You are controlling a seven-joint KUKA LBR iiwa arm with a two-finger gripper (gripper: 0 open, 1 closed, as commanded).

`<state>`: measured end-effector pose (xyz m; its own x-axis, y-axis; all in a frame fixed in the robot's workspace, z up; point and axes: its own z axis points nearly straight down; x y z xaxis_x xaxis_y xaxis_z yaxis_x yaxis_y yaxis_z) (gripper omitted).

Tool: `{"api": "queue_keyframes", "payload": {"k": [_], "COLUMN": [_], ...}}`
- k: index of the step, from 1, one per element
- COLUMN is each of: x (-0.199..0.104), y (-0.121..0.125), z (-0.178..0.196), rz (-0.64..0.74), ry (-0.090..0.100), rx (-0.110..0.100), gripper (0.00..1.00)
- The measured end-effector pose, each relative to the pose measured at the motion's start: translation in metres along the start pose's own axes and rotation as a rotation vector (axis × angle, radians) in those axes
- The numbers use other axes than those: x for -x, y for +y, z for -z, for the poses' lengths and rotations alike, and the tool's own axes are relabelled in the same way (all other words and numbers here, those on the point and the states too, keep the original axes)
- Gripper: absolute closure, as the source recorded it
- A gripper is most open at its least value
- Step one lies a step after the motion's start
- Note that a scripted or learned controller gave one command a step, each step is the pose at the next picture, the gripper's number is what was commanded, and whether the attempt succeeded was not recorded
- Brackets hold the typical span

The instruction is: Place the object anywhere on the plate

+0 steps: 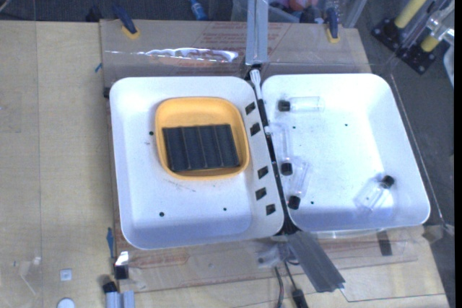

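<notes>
Dark, seemingly ribbed block [201, 147] lies flat on the yellow plate [198, 106]; I cannot tell the gripper's state.

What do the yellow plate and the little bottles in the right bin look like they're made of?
The plate looks like matte moulded plastic: even yellow colour, soft rounded rim, no glare. The bottles seem clear plastic or glass with black caps; the white bin shows through them, so which is uncertain.

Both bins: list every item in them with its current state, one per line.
Yellow plate: flat in the left bin, carrying a dark ribbed block.
Dark ribbed block: lying flat on the plate.
Clear vials with black caps: several on their sides in the right bin, off the plate.
</notes>
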<state>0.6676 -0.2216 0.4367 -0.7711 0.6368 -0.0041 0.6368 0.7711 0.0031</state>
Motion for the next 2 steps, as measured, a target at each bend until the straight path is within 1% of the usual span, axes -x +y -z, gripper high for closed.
{"api": "queue_keyframes", "payload": {"k": [1,2], "x": [-0.035,-0.018], "y": [-0.031,-0.014], "z": [0.001,0.001], "rz": [0.425,0.705], "ry": [0.000,-0.005], "rx": [0.000,0.001], "gripper": [1.00,1.00]}}
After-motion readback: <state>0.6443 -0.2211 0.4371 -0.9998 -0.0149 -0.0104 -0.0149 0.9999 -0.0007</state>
